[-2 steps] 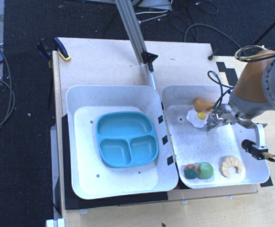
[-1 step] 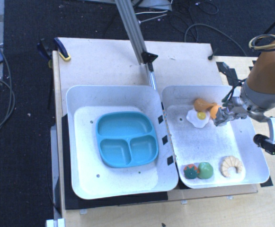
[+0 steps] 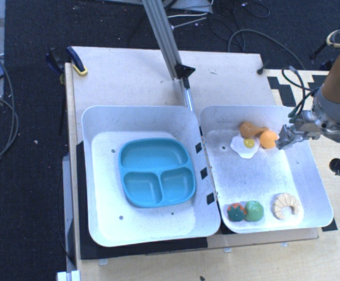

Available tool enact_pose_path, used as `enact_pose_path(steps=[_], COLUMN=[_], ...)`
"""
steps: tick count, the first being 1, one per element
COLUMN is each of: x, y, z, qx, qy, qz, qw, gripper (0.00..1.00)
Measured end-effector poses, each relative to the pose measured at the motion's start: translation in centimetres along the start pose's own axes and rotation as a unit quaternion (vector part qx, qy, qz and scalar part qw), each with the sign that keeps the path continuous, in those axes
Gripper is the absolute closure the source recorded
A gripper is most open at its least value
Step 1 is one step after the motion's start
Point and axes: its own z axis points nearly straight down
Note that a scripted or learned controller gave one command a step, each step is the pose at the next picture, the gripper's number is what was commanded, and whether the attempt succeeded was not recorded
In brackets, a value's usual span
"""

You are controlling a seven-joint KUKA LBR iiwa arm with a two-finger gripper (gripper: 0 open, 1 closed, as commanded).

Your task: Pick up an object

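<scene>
A: Target first. Orange ball (image 3: 268, 139), right bin (image 3: 310, 174), upper part, toward the bin's far side. Touching or nearly touching a brownish piece (image 3: 249, 128) on its left; a fried-egg toy (image 3: 245, 146) lies just beside, lower left.

B: And the claw?

A: Gripper (image 3: 285, 137) sits immediately right of the ball, at about the same height in the view. The ball lies to its left, so close that the tip looks to be at the ball's edge.

B: Does it hold the ball?

A: Can't tell. The claw's tip is small and dark against the bin, and whether it is spread or closed is not readable. Nothing is plainly caught in it.

B: Long axis?

A: None worth noting; the ball is round, so approach angle matters little. Judgement: a short shift leftward would centre the claw over it. The crowding neighbours on the far side are the risk.

B: Other items?

A: Croissant (image 3: 287, 206) and a green-and-red cluster (image 3: 245, 211) in the near part of the same bin, well apart. Blue divided tray (image 3: 156, 172) in the left bin (image 3: 99, 157).
</scene>
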Motion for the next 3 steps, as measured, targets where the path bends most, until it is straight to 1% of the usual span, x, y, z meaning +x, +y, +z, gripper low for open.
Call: enact_pose_path(steps=[1, 2, 3], x=[0.0, 4.2, 10.4], y=[0.1, -1.3, -2.0], z=[-2.8, -2.0, -1.8], qx=[0.001, 0.003, 0.004], qy=[0.001, 0.001, 0.002], qz=[-0.002, -0.003, -0.005], qw=[1.0000, 1.0000, 1.0000], gripper=[1.00, 1.00, 1.00])
